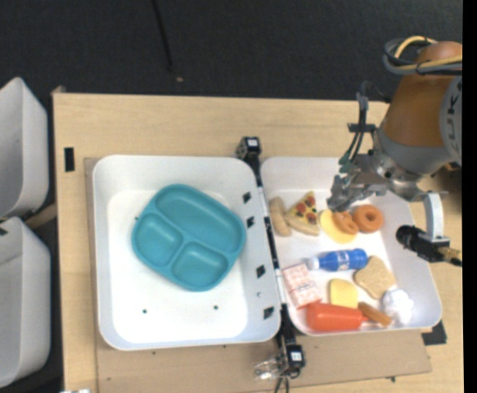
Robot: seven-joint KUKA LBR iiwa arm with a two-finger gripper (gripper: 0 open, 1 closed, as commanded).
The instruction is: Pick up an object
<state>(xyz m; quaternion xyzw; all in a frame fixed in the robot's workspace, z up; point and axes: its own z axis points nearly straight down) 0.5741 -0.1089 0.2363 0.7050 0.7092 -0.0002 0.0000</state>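
Pincer (342, 201) over right bin (422, 313), one donut (369, 218), one bottle (340, 260)

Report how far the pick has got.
Done: the gripper has reached the right bin, low over the food toys beside the doughnut and the yellow piece. In hand: nothing that I can make out between its fingers. Left: grasping and lifting an object; the teal tray sits in the left bin.

One fixed camera looks down aslant (from above) on both bins (103, 219).
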